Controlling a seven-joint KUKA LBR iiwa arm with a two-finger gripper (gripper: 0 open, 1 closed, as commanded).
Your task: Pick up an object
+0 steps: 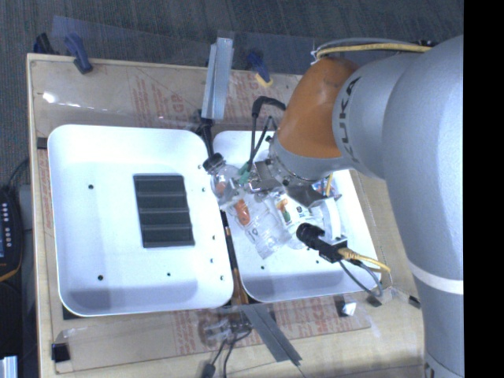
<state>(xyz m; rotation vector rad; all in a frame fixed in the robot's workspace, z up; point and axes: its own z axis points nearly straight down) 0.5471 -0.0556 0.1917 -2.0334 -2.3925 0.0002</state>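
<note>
Bottle [253, 211], clear plastic, lying directly beneath gripper [272, 191], presumably lined up for grabbing; grip state impossible to tell.

The arm [394, 132] covers much of the right bin [291, 290] and runs off the frame's bottom. The claw [264, 191] is lost among clear, glinting plastic clutter [260, 227], too jumbled to identify.

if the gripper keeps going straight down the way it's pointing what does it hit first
Most likely the clear plastic bottle lying in the right bin. The gripper hangs over it, pointing down into that bin. From this slanted view I cannot tell how far apart they are.
</note>
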